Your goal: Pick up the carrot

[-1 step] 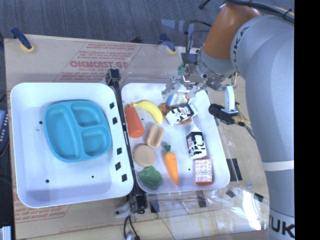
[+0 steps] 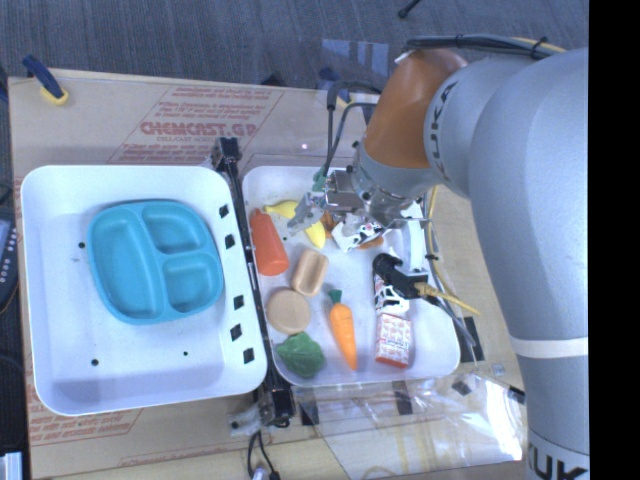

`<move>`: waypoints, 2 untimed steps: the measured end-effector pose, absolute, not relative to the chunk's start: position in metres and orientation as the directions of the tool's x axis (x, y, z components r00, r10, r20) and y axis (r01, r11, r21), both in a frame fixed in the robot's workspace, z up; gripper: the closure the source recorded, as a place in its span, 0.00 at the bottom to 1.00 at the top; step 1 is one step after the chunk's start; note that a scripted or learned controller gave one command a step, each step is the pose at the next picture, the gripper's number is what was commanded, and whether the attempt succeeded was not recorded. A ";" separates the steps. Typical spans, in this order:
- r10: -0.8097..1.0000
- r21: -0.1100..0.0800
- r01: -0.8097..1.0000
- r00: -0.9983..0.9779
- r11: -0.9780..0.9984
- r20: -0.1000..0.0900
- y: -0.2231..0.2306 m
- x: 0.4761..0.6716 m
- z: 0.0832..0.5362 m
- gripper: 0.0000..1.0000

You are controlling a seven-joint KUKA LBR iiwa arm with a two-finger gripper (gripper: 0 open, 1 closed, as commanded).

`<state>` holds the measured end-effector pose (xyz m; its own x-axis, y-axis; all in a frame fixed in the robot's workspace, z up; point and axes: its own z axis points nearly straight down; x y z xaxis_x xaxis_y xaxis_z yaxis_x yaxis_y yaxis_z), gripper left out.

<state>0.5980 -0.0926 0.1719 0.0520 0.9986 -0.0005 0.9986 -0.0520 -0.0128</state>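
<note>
- Claw [image 2: 340,208] hangs low over the far end of the right bin [image 2: 440,353]; its grip cannot be made out.
- Carrot [image 2: 344,334] lies untouched at that bin's near end, between a green vegetable [image 2: 300,354] and a carton [image 2: 394,338].
- Left bin [image 2: 50,268] holds a blue tray [image 2: 155,260].
- Table [image 2: 110,118] is brown board; grey carpet [image 2: 200,18] lies beyond.

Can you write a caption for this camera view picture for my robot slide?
Robot's pincer hovers over the right bin, where the carrot waits among toy foods.
</note>
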 end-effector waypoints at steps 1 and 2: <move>0.994 -0.011 0.994 -0.105 0.105 0.003 -0.113 0.533 0.089 0.00; 0.909 -0.007 0.909 -0.416 0.416 0.004 -0.139 0.476 0.091 0.00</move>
